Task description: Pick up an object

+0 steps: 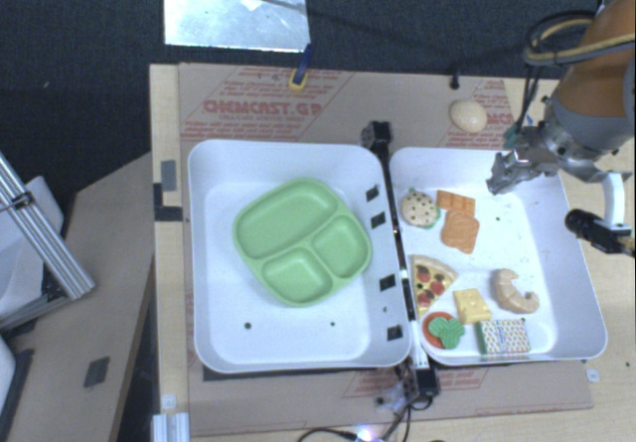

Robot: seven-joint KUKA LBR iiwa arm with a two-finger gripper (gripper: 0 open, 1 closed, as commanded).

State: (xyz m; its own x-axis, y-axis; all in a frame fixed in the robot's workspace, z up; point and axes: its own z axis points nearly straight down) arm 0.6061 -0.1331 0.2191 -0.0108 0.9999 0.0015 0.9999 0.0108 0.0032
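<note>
Overhead, gripper (504, 175) hangs above the right bin's (556, 231) far edge, finger spacing unreadable, nothing visibly held, while toy food sits below-left: cookie (419, 209), orange cracker (459, 221), pizza slice (432, 279), croissant (513, 291); green plate (301, 241) fills left bin (214, 331).

Bench (169, 231), light wood. Brown cardboard sheet (268, 102) w/ red print lies flat on it. On sheet: two white bins, left bin (214, 331), right bin (566, 251), touching; cream egg-shaped obj (468, 114) behind right bin.
</note>
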